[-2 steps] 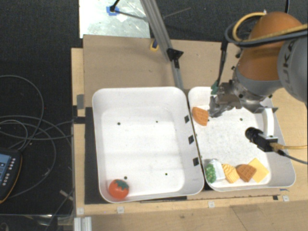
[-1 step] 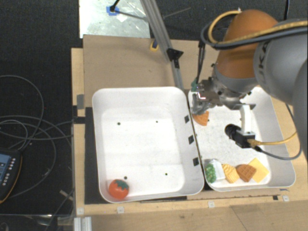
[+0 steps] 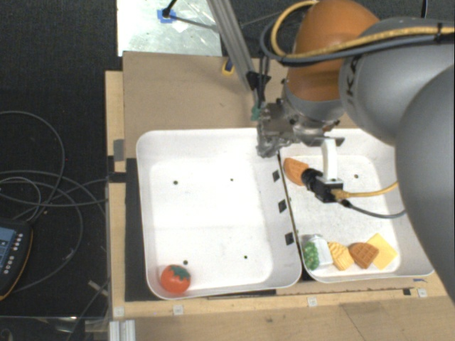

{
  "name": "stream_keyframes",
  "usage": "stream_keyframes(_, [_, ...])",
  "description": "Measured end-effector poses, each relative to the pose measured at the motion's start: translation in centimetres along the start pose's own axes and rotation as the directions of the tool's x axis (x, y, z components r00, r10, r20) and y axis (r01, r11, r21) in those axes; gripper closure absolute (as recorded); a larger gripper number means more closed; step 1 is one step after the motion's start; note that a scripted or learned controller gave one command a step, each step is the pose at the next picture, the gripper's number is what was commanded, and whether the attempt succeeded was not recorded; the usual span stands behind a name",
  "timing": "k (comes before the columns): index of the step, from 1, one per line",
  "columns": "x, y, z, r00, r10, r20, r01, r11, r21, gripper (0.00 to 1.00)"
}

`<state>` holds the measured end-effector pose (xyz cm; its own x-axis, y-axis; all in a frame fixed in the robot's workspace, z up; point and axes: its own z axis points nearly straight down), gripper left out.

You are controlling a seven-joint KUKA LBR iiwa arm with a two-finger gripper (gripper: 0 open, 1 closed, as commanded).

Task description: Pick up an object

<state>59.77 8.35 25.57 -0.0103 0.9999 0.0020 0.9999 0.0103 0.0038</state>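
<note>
Nothing lifted yet. Pincer [image 3: 267, 145] at upper centre, over the bins' shared edge; its opening I cannot tell. Toy tomato [image 3: 175, 278] lower left, untouched.

orange item [image 3: 295, 169] half hidden under gripper [image 3: 269, 146]

You are looking at a robotics lab, not a home: the grey industrial arm [image 3: 398, 84] with its orange band reaches over a plain wooden bench [image 3: 178, 91] carrying two white bins [image 3: 213, 155], loose black cables [image 3: 43, 183] trail across dark carpet, and a handheld control pendant [image 3: 11, 251] lies at the left
</note>
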Motion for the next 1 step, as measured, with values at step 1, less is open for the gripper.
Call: stream_keyframes(1, [-0.33,-0.09,0.01,1.000,0.004,0.002,-0.004,1.000,0.002,0.00])
